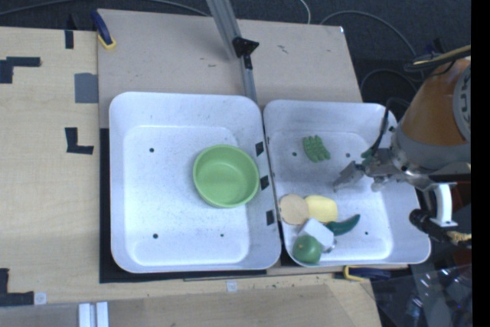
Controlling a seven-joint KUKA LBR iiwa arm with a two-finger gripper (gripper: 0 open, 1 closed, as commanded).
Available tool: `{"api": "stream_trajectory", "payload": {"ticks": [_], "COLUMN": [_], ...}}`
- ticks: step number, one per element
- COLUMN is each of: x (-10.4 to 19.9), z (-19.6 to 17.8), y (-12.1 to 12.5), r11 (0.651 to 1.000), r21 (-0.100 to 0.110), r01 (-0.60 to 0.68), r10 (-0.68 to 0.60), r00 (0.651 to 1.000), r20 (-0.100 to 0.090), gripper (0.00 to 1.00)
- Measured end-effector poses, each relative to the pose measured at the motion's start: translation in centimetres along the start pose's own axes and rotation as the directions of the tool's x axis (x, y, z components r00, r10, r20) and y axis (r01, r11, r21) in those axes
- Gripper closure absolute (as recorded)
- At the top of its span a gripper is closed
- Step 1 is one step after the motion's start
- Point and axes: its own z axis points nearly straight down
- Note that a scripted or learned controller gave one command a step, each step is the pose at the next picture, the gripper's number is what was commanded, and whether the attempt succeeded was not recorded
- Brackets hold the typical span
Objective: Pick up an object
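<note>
Rightward, the gripper [348,174] hangs with fingers spread wide, holding nothing. At its 7 o'clock cluster a yellow block [321,207], tan disc [293,209] and green ball [308,249]. A ribbed green piece [315,148] lies at 11 o'clock.

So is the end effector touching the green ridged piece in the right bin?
Apart. The camera view shows bare white bin floor between the end effector and the green ridged piece.

Left bin [138,165]: bowl [225,175] inside, near right wall.
Right bin [367,241]: touching left bin, side by side.
Back of right bin: ridged piece [315,148], alone.
Front left corner of right bin: round slice [293,209], lumpy fruit [321,207], block [317,232], ball [308,249], pepper [344,224], bunched together.
Gripper [354,174]: over right bin, near right wall.
</note>
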Motion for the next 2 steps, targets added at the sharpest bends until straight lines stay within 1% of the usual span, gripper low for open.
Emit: {"api": "stream_trajectory", "payload": {"ticks": [1, 2], "x": [0.0, 0.1], "z": [4.8, 3.6], "y": [0.1, 0.1], "r11": [1.000, 1.000], "r21": [-0.008, -0.007], "r01": [0.000, 0.002], "r10": [0.000, -0.002], "r00": [1.000, 1.000], "r20": [0.004, 0.001], "gripper": [0.00, 1.00]}}
